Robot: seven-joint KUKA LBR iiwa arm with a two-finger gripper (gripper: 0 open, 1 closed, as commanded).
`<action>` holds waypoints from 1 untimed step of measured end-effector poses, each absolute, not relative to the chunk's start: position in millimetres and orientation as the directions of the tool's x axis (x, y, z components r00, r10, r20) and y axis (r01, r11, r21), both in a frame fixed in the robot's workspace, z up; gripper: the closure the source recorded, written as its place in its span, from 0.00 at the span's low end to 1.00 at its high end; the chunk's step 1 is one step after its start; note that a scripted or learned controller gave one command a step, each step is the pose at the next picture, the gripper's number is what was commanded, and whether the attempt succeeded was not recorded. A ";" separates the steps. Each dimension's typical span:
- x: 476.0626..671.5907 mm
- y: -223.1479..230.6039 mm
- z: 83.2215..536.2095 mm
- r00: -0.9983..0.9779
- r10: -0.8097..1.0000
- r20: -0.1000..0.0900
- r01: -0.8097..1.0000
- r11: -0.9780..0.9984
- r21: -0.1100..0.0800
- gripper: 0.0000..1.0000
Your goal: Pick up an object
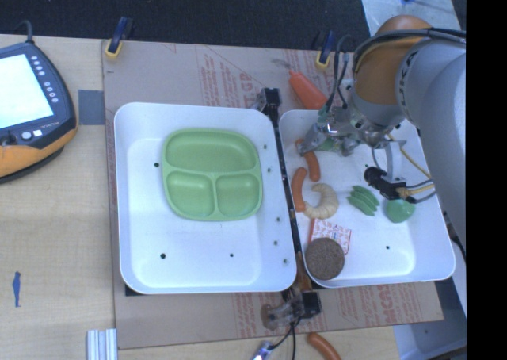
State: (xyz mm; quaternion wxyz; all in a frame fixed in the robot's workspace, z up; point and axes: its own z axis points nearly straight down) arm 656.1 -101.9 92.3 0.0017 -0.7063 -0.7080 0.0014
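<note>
Sausages [305, 178], long axes near-vertical, right bin's [412, 267] left half: just below-left of gripper [337, 135] at frame upper right; finger spread apparently indiscernible, nothing visibly held.

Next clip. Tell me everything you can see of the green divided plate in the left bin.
The green divided plate is pale green, looks like matte plastic, and is a rounded rectangle with a raised rim. Ridges split it into three compartments: one wide one along the far side, two smaller ones on the near side. All three look bare. It lies flat, right side up, on the floor of the left bin, toward the far half, apart from the bin's walls. Nothing touches it except the bin floor.
</note>
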 end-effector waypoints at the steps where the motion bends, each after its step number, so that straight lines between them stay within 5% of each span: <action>1: 656.0 -92.1 92.3 -0.004 1.000 0.001 1.000 0.004 -0.007 0.00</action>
